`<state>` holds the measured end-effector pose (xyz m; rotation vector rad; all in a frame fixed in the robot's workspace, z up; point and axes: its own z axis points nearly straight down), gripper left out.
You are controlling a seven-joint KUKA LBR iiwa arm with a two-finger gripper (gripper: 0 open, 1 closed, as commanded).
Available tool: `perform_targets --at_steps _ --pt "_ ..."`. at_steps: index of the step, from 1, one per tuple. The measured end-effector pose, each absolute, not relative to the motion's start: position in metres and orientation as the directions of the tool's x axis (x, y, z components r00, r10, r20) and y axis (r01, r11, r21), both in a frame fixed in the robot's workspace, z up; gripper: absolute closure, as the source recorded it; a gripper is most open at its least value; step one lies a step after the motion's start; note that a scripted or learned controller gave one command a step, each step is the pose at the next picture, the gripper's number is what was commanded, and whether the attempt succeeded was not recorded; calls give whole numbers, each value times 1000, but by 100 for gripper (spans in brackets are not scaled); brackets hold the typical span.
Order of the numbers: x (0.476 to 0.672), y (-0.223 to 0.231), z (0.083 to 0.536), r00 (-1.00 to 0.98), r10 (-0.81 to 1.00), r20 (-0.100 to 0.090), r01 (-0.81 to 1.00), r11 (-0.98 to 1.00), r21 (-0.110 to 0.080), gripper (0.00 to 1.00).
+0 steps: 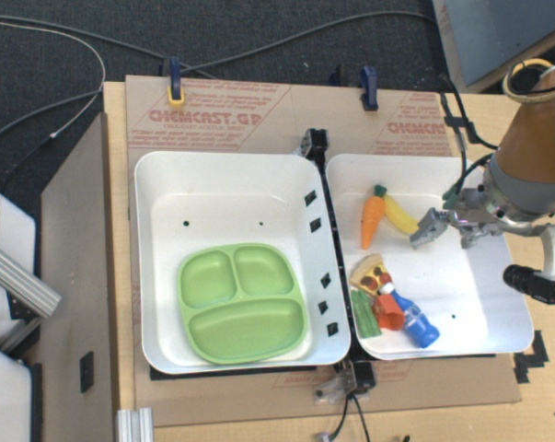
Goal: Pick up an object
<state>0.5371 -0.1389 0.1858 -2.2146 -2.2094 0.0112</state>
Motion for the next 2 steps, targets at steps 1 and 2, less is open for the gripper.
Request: perform_targets --at_steps 1,2 --pt "540 -139 192 -1 1000 2 1000 1 -2 0" --pt "541 -145 148 1 1000 2 1000 -1 -5 0"
